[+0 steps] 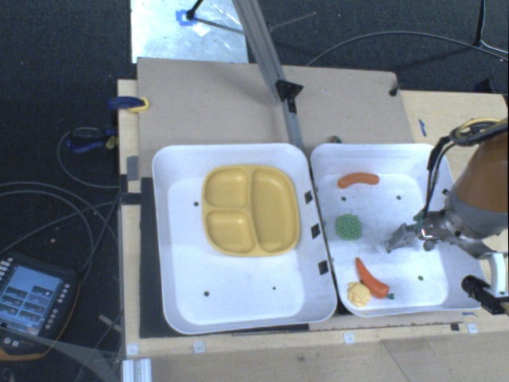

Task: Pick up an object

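The right bin (398, 159) holds an orange sausage (358, 180) near its far wall, a green knobbly piece (347, 227) at mid-left, and an orange carrot (371, 278) beside a small yellow piece (359, 294) at the front left. My gripper (400, 240) reaches in from the right over the bin's middle. It is right of the green piece and above the carrot in the picture, with a gap to both. Nothing is seen held in it.
The left bin (179, 237) carries a yellow divided plate (250, 210) in its far half. A grey pole (266, 46) slants down to the seam between the bins. The arm's orange band (485, 183) hangs over the right bin's right edge.
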Available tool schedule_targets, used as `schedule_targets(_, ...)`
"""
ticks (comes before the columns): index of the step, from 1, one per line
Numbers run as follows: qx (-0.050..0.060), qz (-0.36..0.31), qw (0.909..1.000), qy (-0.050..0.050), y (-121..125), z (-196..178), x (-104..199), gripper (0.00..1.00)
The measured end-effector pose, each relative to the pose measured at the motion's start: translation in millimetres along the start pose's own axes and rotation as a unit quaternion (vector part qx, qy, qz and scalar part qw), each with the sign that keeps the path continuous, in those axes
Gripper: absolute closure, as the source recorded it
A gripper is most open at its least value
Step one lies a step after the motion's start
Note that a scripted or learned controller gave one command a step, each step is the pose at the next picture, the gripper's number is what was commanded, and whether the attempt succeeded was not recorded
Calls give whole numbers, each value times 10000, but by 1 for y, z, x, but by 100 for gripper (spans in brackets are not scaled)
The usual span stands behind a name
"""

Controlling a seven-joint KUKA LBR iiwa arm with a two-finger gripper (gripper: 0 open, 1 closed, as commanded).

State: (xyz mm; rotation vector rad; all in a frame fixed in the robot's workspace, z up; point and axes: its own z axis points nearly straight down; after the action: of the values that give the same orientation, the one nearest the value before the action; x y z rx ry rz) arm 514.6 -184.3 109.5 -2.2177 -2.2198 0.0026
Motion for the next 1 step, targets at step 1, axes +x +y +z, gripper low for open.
schedule_targets(1,-14,2,10000,-6,0,20,0,0)
